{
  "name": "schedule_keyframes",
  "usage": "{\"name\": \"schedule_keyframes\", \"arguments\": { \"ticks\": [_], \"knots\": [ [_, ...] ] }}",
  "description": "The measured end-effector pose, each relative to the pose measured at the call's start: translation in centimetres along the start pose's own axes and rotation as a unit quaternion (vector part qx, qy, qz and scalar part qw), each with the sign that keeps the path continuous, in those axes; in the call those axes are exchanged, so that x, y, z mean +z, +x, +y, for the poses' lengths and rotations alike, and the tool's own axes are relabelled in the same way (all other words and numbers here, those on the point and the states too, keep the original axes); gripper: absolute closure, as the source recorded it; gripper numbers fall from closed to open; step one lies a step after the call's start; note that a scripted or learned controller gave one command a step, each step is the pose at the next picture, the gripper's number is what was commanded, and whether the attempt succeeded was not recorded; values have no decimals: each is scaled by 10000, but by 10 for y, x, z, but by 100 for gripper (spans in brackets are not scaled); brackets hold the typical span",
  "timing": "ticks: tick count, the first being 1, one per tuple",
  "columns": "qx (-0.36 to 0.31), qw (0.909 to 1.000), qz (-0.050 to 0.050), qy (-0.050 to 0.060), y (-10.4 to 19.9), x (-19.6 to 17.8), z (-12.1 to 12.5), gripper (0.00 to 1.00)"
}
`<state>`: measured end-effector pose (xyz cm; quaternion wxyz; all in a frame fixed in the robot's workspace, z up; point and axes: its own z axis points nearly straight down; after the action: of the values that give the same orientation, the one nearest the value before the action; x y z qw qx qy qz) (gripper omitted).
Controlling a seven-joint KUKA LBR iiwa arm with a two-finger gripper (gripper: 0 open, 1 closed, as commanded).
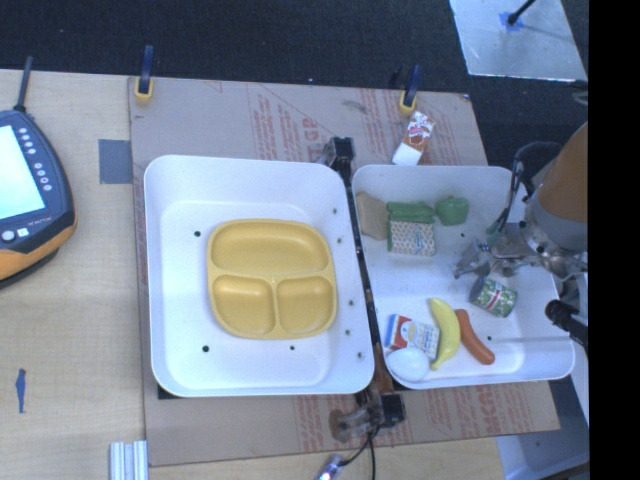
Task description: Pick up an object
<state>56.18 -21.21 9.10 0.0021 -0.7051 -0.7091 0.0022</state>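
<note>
My arm reaches in over the right bin (455, 176), orange band above the wrist, and my claw (497, 264) hangs low just above a small green-and-white can (493, 297); I cannot tell how it stands or whether it grips anything. Left of the can lie a banana (445, 331), a carrot (475, 337) and a green box (411, 230). No label is legible.

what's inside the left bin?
One yellow divided plate with three compartments, all bare, sits in the left bin. Whatever lies under the plate is covered.
</note>
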Motion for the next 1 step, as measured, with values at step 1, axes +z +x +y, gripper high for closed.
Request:
{"name": "schedule_keyframes", "arguments": {
  "ticks": [1],
  "knots": [
    [-6, 10000, -5, -11, 25, -1, 45, 0]
  ]
}}
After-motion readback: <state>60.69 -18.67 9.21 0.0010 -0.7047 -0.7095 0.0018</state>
